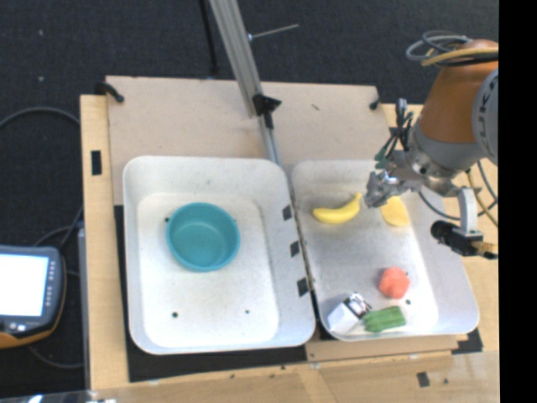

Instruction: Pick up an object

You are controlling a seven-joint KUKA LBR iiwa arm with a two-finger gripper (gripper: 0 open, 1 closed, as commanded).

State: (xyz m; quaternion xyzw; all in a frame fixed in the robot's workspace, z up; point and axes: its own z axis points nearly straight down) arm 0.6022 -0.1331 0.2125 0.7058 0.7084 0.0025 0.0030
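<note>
From my screen I count a handful of candidates, all in the right bin (pixel 436 305). A yellow banana (pixel 336 212) lies curved near the far left part, and a second yellow piece (pixel 396 214) sits just right of it — can't tell what it is. A red-orange round fruit (pixel 393 282) rests lower down. At the near edge a green vegetable-looking thing (pixel 385 319) lies flat, touching a small white-and-silver object (pixel 347 311).
</note>
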